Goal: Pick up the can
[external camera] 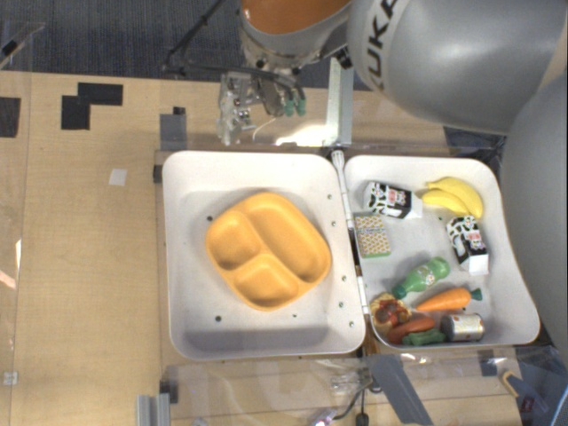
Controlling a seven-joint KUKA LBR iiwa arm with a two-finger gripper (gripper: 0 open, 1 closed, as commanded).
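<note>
The can lies on its side near the front edge of the right bin, a small dark cylinder with a silvery end, just below the carrot. My gripper hangs beyond the back rim of the left bin, over the bench, far from the can. Nothing shows in its grasp. The grey arm with its orange band reaches across the top of the view.
A yellow divided plate sits in the left bin. The right bin also holds a banana, two cow-patterned cartons, a green patterned pack, a green bottle and red and green toy food.
</note>
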